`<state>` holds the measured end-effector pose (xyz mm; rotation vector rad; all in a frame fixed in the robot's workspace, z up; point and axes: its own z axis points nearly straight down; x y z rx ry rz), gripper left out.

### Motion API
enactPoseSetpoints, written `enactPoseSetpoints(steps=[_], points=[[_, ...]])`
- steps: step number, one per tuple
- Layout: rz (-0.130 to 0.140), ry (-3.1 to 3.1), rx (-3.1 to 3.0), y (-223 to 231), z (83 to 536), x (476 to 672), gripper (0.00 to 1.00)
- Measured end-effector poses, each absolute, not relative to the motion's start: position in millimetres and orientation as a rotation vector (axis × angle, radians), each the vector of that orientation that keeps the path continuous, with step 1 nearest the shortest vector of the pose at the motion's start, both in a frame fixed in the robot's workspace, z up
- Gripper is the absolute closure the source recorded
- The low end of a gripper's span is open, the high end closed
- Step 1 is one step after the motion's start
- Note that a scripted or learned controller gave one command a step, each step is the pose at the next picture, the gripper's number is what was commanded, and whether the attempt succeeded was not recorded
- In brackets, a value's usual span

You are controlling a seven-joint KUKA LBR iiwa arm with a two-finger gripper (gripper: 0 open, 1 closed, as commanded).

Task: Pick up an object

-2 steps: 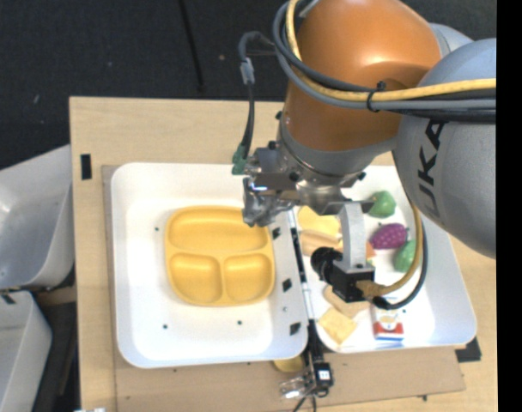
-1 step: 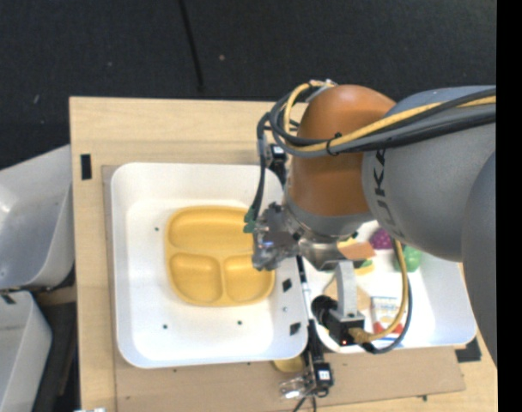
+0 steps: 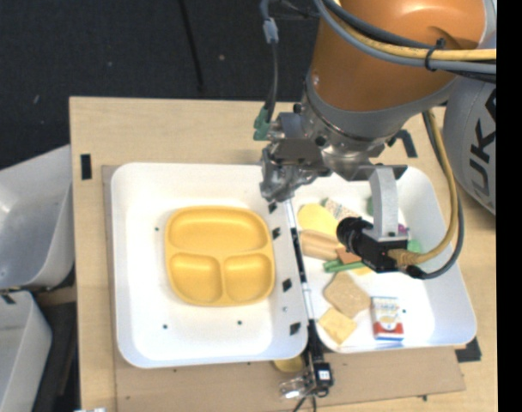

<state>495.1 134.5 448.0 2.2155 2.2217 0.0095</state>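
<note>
Pincer [image 3: 278, 183] hangs low over the divider betw. bins, open or shut I can't tell, prob. lining up on the yellow piece [image 3: 313, 219] just beside it in the right bin [image 3: 437, 294], nearest of the clutter there.

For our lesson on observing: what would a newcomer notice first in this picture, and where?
A big yellow divided plate lies alone in the left bin. The arm's broad orange band looms at top right, its gripper hanging near the far end of the divide between the bins. The right bin holds a clutter of small things.
</note>
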Motion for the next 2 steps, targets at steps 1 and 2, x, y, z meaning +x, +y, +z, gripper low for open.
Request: enactPoseSetpoints(steps=[1, 2], points=[[0.010, 2.227, 2.212, 177.6, 501.5, 490.0, 1.00], [-0.004, 2.217, 2.225, 112.1, 478.3, 489.9, 1.00]])
